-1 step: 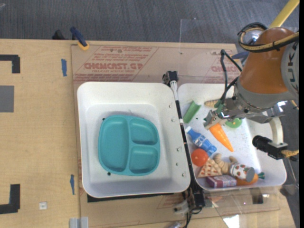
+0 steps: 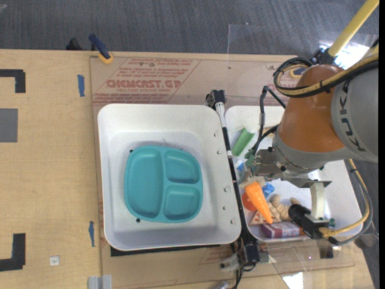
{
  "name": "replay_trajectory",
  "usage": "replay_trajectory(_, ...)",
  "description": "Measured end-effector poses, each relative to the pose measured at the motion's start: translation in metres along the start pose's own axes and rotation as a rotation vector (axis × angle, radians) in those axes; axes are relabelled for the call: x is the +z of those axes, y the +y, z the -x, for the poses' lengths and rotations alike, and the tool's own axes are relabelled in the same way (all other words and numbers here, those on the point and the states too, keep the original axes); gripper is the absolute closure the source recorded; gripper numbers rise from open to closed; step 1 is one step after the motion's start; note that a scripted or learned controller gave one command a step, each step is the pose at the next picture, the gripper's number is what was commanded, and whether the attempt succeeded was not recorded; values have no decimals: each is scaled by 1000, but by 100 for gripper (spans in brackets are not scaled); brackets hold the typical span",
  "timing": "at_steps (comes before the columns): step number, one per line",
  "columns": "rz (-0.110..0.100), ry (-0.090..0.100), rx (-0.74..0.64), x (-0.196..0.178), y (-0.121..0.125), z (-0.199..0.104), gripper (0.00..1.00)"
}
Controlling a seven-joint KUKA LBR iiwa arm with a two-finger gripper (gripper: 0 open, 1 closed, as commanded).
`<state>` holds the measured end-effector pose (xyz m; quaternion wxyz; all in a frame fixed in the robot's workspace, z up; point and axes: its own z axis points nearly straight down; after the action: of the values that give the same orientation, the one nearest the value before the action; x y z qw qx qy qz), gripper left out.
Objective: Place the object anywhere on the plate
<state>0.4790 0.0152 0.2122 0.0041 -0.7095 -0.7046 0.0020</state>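
Camera view has the end effector point(image 2: 264, 164) low over the right bin point(image 2: 343, 221), its grip impossible to judge; the orange carrot-like object point(image 2: 257, 200) lies just below it. Best to centre on it, lift straight, then cross to the teal plate point(image 2: 162, 184) at frame centre-left.

A teal plate point(image 2: 163, 184) with three compartments lies flat in the middle of the left bin point(image 2: 114, 131). Right of that bin, an orange carrot-shaped toy point(image 2: 257, 200) lies tilted among other small items.
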Motion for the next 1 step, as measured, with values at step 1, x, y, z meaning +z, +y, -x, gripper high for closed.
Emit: replay_trajectory(1, 1, -1, 1, 0, 0, 1, 0)
